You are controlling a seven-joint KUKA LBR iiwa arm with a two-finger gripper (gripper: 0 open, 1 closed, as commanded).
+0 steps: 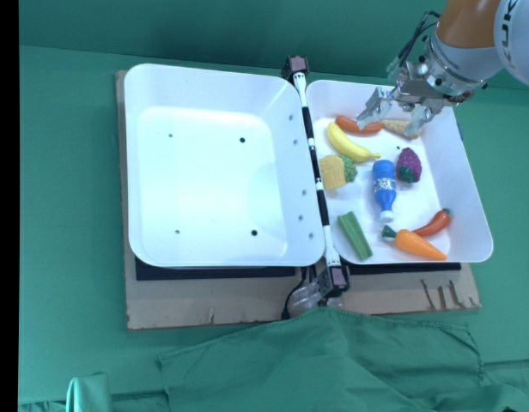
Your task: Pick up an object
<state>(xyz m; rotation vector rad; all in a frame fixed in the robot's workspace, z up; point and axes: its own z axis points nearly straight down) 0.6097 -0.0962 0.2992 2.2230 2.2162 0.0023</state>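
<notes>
The gripper (393,115) hangs over the far end of the right bin (471,221), fingers spread wide with nothing between them; just below it lie a red-orange pepper (357,126) and a tan bread-like piece (398,128); nearer than those sit the banana (350,143), corn cob (332,172), purple berry (408,165), blue bottle (384,190), green stick (355,235) and carrot (417,245).

Crowded right, open left
Your right white plastic bin (472,221) is packed with toy foods; the left white bin (161,93) offers broad bare floor.
</notes>
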